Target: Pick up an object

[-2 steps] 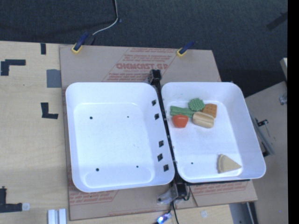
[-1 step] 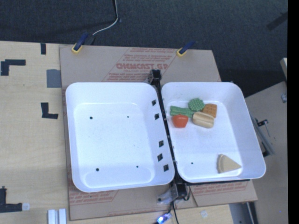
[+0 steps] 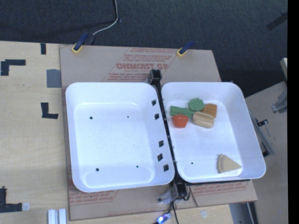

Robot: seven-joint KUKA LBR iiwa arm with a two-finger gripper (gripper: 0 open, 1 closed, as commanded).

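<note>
A grey piece (image 3: 280, 102) sits at the right edge of the camera view, at mid-height, on the side from which the arm reaches in. It is small, blurred and cut off by the frame edge. It has a pale upper portion and a darker lower portion. Whether it belongs to the arm or to a fixture cannot be told. A dark slanted streak (image 3: 278, 20) lies higher up near the same edge, rising toward the right. It is too blurred to identify as a robot link.
</note>
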